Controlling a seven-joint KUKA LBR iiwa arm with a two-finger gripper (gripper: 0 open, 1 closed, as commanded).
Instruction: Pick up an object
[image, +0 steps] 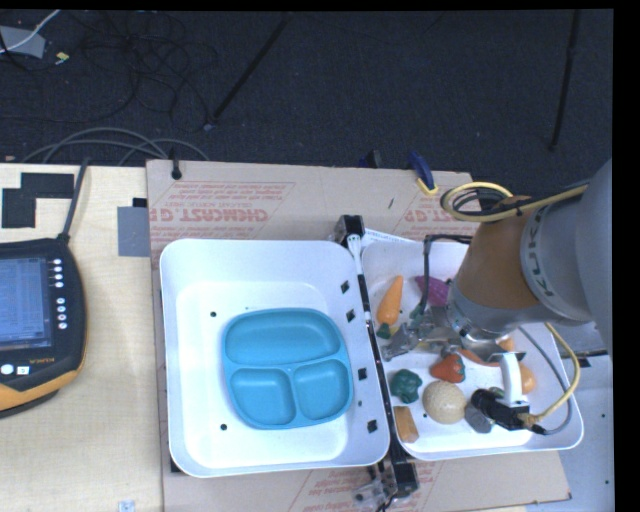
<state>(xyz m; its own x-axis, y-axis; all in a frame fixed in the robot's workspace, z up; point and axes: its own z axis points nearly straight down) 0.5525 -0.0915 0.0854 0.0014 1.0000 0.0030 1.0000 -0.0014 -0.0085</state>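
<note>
A: Where do we see the gripper (415, 335)?

B: Low in the right bin (560, 425), at that bin's left side. The grey arm (560, 255) with its orange band (495, 265) comes in from the right and hides the wrist. We can make out dark metal parts under it, but we cannot tell how the tool end is set, or whether anything is caught in it.

A: And the thing to pick?

B: Any of several in the right bin. The carrot (390, 298) lies just left and far of the gripper, its long axis running near to far with a slight tilt, thin end far. We judge it the closest candidate. The green piece (406, 384) sits near and slightly left of the gripper. The red piece (448, 368) is just to the gripper's near right, and the ball (444, 402) lies nearer still.

A: Shapes and surfaces?

B: The carrot is a smooth orange taper, toy-like plastic by its look. The green piece is lumpy and dark. The ball is round, pale beige, matte. The bin is shallow white plastic with a raised rim.

A: The left bin (190, 300)?

B: It holds 1 blue tray (285, 365) with 3 compartments, well apart from the gripper.
</note>
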